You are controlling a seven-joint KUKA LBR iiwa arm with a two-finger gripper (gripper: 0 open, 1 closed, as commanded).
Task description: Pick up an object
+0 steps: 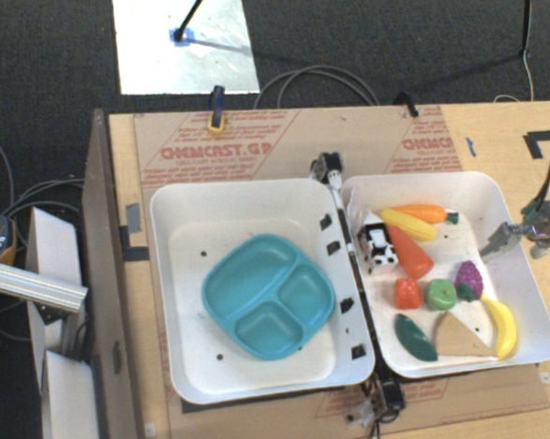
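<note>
Two white bins (254, 192) sit on the cardboard-topped bench.
Whether my gripper (498, 239) is open or closed, I cannot tell; I reach in over the right rim, toy food beside me, banana (501, 326) nearest.

Lab: cabled bench (279, 138), white bins (180, 267)

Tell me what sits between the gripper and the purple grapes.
Nothing: in the camera view, only bare white bin floor separates the gripper from the purple grapes.
</note>
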